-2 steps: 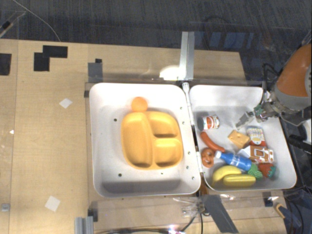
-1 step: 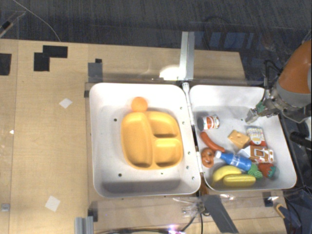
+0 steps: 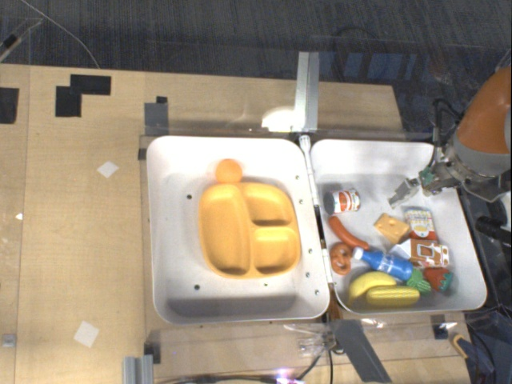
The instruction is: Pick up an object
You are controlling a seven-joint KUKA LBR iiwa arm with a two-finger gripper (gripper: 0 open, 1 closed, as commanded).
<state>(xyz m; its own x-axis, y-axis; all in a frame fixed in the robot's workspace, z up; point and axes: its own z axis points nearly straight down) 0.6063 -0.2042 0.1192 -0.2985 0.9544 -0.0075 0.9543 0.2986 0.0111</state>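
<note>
The pick looks barely begun. The tool (image 3: 408, 187) hangs over the upper part of the right bin (image 3: 474, 290), at the right of the frame, with its fingers spread and nothing between them. All the candidate things lie lower in that bin, untouched: a small can (image 3: 345, 202), a cracker (image 3: 391, 229), a red sausage (image 3: 346, 230), a blue bottle (image 3: 386, 263) and a banana (image 3: 382, 287). The left bin (image 3: 164, 294) carries a yellow divided tray (image 3: 244, 229). Choosing a thing, descending, closing and lifting all remain.
</note>
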